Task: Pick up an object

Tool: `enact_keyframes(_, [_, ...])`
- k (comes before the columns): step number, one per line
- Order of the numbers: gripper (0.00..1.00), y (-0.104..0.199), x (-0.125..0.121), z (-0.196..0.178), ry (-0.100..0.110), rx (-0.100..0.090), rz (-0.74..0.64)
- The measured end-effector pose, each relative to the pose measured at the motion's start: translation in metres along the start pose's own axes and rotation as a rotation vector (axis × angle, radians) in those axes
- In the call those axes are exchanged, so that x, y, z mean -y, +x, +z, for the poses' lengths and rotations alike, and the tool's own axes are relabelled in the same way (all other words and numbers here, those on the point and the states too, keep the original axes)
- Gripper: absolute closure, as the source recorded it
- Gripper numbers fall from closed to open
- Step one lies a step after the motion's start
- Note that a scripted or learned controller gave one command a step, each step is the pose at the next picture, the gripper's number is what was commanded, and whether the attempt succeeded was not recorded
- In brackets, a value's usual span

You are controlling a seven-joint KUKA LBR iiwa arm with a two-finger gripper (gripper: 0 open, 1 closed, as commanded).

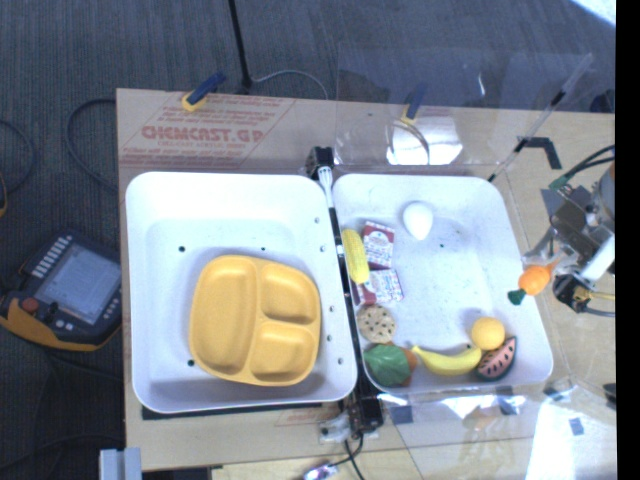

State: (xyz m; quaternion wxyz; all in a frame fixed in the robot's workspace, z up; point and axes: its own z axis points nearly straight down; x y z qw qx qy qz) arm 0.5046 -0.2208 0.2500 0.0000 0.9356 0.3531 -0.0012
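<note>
Tray point(255, 320) in left bin point(160, 208); banana point(447, 359) in right bin point(500, 218).

Two white bins sit side by side on the tabletop point(200, 128). The left bin point(160, 228) holds a yellow divided tray point(255, 318). In the right bin point(500, 268), a white egg point(417, 219) lies far from the tray, while a banana point(448, 359), lemon point(487, 332) and watermelon slice point(497, 359) cluster together.

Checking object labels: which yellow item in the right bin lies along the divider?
The corn cob, upright against the left wall; the banana and lemon sit near the front.
</note>
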Motion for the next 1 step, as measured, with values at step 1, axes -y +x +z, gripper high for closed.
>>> enact_keyframes(1, [1.0,0.0426,0.0688,0.0566,0.003,0.0,0.17])
